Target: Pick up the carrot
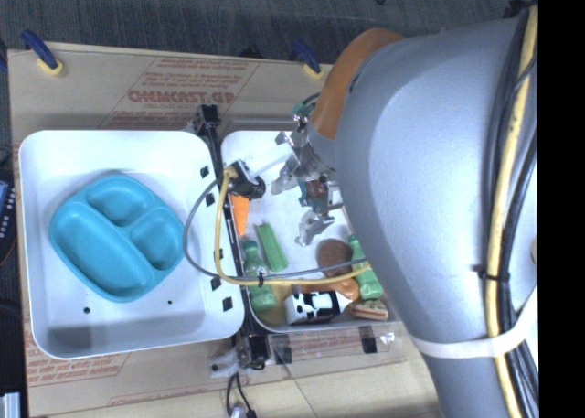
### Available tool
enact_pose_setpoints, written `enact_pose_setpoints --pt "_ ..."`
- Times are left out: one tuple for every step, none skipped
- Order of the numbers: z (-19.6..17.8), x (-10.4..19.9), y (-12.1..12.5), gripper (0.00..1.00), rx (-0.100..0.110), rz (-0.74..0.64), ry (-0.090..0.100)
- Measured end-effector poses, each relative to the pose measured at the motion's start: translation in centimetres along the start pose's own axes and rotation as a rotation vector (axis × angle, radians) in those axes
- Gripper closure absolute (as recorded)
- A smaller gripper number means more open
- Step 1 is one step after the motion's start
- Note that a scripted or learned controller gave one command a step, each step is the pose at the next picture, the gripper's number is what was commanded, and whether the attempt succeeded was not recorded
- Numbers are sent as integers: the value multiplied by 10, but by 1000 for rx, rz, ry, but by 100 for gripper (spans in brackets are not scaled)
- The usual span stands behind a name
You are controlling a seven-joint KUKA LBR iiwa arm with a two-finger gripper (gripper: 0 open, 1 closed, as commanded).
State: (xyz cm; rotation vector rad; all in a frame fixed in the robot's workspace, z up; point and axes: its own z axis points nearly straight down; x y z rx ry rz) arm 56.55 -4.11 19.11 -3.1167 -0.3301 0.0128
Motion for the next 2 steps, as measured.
enact_pose_setpoints --pt "0 0 0 0 0 0 0" --pt "0 4 1 0 -3 -3 3"
